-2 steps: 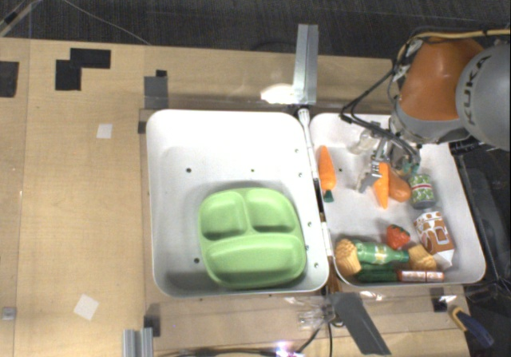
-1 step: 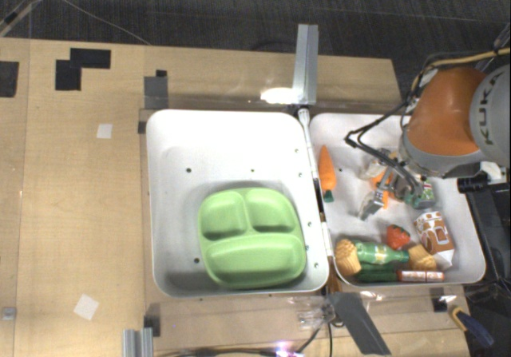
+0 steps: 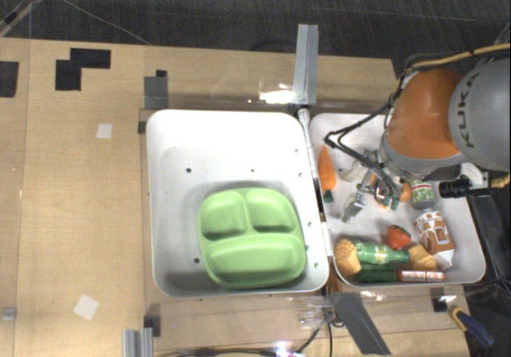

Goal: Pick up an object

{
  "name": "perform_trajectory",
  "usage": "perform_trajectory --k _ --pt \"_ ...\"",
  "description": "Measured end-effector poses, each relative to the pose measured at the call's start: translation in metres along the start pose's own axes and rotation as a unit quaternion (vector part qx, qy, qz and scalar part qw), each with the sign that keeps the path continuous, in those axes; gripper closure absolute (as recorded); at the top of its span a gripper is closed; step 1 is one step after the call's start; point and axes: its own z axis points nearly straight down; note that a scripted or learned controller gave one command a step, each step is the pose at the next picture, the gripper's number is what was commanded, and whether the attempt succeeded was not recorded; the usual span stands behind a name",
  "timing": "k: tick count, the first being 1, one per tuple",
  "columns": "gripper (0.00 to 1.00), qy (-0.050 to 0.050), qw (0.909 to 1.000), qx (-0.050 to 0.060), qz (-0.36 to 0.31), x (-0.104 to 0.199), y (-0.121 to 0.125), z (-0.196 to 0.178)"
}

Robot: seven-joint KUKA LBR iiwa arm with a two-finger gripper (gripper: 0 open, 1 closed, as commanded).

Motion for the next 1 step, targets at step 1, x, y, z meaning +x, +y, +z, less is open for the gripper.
perform_trajectory --k 1 --pt "0.00 -0.003 0.9962 -0.001 0.087 0.0776 -0.0266 -0.0028"
